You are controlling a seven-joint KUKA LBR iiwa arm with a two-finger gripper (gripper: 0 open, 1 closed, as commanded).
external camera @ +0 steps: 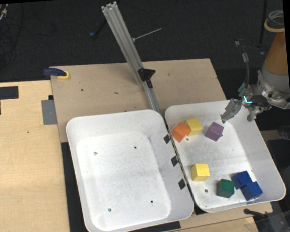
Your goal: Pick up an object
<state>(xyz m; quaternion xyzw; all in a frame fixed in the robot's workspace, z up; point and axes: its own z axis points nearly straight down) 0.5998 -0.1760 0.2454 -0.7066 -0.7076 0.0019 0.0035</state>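
The right bin [261, 143] holds an orange cube [181, 131], a yellow cube [195, 126] touching it, a purple cube [214, 131], a second yellow cube [200, 171], a green cube [225, 188] and a blue block [247, 184]. My gripper [241, 110] hangs over the bin's upper right part, to the right of the purple cube and apart from it. Its fingers [230, 111] stand spread, with nothing between them.
The left bin [85, 128] lies beside the right one. A slanted aluminium bar [128, 49] rises from between the bins toward the back. A blue and yellow clamp [56, 72] sits at the bench's far left corner.
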